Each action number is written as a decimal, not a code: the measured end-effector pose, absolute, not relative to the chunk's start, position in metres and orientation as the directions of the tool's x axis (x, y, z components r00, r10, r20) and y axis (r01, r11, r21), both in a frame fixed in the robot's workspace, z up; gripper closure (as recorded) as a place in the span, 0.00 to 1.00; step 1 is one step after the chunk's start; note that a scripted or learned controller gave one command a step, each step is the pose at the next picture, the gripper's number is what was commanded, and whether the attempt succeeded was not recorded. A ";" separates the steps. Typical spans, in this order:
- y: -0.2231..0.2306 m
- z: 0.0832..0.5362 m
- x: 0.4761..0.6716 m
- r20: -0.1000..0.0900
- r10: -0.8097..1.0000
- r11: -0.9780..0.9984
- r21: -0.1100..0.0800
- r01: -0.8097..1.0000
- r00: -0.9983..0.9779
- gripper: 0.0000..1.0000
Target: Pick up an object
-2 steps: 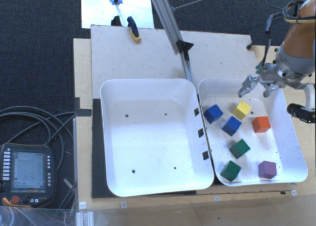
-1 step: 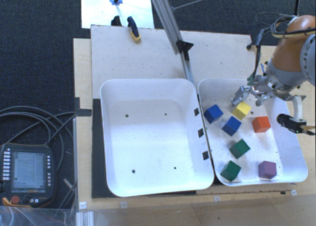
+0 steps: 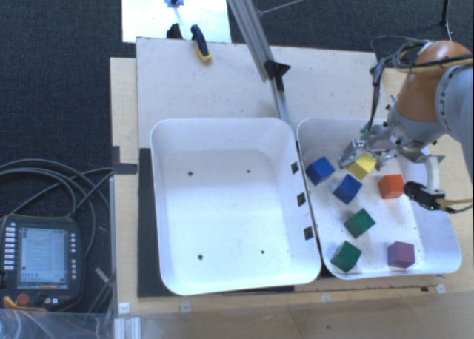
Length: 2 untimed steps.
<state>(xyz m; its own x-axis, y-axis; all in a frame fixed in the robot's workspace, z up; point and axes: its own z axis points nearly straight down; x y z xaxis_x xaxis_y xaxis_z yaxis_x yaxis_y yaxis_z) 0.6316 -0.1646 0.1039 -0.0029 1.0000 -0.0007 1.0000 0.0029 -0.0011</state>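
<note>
In the right bin (image 3: 444,245), my gripper (image 3: 364,157) is lowered over a yellow block (image 3: 363,166). The block sits between its two metal fingers, which are closed against its sides. The grey arm with its orange band (image 3: 429,78) comes in from the upper right. Loose around it lie a blue block (image 3: 320,170) to the left and a second blue block (image 3: 346,188) just below. An orange-red block (image 3: 390,186) lies to the right. Two green blocks (image 3: 359,223) (image 3: 346,255) and a purple block (image 3: 401,254) rest nearer the front.
The left bin (image 3: 229,208) stands beside the right one, with black clips along their shared wall (image 3: 302,198). A slanted metal pole (image 3: 252,27) crosses the back of the bench. A pendant (image 3: 41,260) and cables lie at the far left.
</note>
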 end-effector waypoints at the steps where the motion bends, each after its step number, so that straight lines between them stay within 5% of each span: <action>1: -0.165 0.118 0.633 -0.002 1.000 0.004 0.005 1.000 -0.004 1.00; 2: -0.163 0.183 0.633 -0.002 1.000 0.004 0.008 1.000 -0.004 1.00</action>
